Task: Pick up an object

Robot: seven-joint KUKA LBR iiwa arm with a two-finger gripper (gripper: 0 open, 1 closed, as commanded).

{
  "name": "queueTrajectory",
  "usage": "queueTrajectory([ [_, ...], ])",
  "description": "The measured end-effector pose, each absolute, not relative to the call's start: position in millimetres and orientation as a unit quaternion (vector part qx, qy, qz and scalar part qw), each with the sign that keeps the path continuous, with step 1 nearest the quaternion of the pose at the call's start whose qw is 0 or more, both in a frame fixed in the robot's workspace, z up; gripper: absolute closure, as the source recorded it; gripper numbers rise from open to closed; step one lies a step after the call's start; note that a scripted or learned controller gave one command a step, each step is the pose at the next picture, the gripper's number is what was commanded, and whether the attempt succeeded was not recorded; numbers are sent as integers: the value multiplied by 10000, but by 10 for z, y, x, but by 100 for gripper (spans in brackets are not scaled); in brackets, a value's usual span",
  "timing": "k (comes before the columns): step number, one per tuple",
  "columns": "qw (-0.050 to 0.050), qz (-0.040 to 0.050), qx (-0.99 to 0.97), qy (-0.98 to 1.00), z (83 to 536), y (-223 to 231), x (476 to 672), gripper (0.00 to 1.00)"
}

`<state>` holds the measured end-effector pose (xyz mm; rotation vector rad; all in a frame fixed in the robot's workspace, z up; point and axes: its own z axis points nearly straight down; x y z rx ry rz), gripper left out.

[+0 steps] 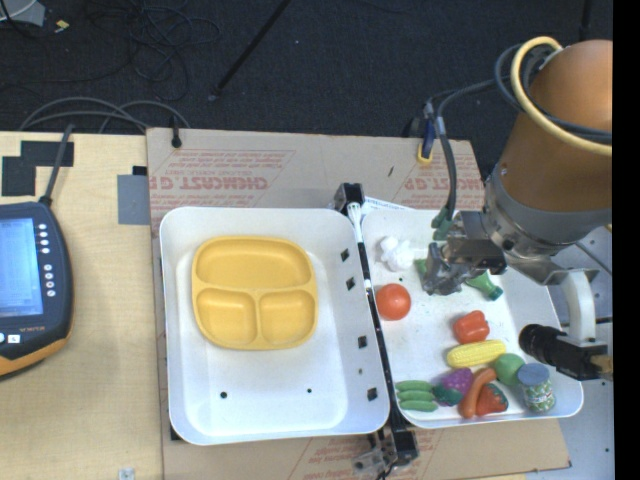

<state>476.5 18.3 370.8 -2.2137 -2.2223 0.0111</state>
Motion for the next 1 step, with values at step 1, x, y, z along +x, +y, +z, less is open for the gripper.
queueTrajectory([
  [1, 11, 12, -7060, -7082, 3818, 547, 4760, 100],
])
